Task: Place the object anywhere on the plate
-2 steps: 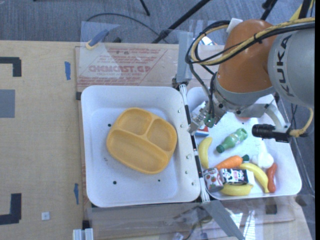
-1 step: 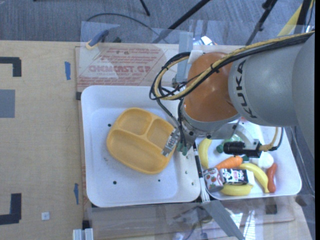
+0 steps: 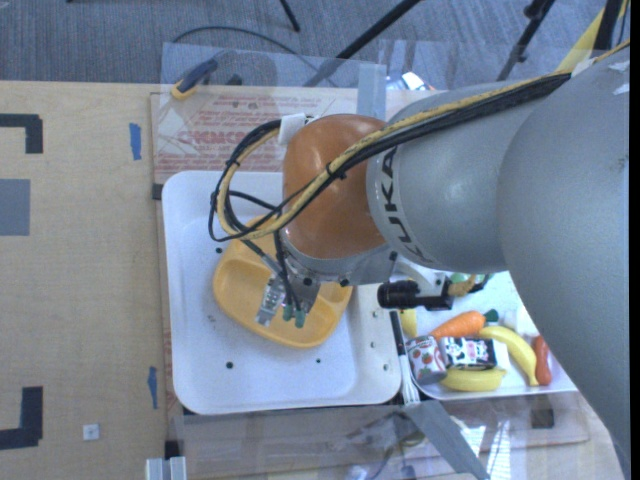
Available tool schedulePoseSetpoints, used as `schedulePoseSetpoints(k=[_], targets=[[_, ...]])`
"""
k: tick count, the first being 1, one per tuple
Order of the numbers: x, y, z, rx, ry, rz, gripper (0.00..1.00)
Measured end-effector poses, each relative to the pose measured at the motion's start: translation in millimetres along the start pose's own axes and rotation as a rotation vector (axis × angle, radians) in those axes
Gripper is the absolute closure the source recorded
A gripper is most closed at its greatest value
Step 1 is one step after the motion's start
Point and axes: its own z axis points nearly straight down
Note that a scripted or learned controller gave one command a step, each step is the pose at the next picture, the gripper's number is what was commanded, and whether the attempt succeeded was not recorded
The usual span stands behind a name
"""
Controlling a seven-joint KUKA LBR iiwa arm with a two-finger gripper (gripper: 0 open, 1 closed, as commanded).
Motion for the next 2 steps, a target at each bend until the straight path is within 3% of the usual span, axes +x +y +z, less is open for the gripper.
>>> schedulePoseSetpoints(k=[1, 2], targets=[[-0.4, -0.4, 0.0, 0.000, 0.000, 0.001, 0.00], [-0.8, -0.1, -6.5, 0.001, 0.002, 0.003, 1.00]])
